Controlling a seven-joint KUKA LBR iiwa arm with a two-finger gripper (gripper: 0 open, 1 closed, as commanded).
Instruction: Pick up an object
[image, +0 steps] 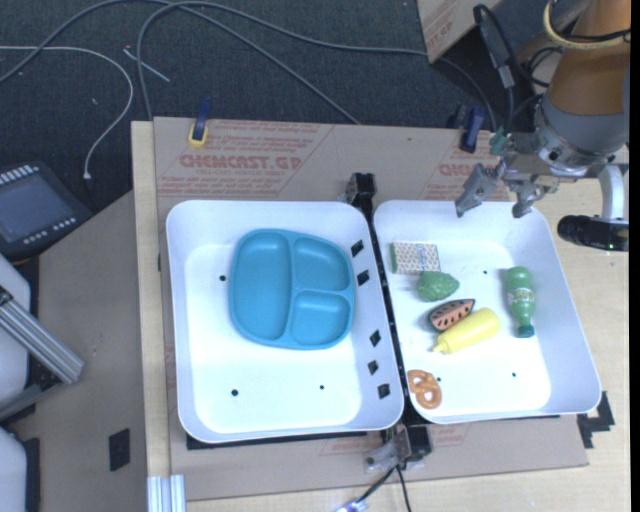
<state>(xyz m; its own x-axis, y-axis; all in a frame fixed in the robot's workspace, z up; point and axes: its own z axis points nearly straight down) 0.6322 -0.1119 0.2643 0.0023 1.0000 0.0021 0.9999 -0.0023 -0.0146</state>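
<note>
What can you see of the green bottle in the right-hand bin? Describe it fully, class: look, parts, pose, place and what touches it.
The green bottle is a small toy-like piece, glossy as plastic, with a rounded body, a narrower neck and a pale label patch on its side. It lies flat on the floor of the right bin, towards the right wall, its long axis running up and down the view. Nothing touches it; the yellow bottle lies apart on its left.

The pincer (496, 196) hangs with its fingers spread over the back rim of the right bin (560, 390). Just below it is bare white floor. Farther down sit a patterned square (414, 257), green lump (437, 286), green bottle (519, 299) and yellow bottle (467, 331), close together.
</note>
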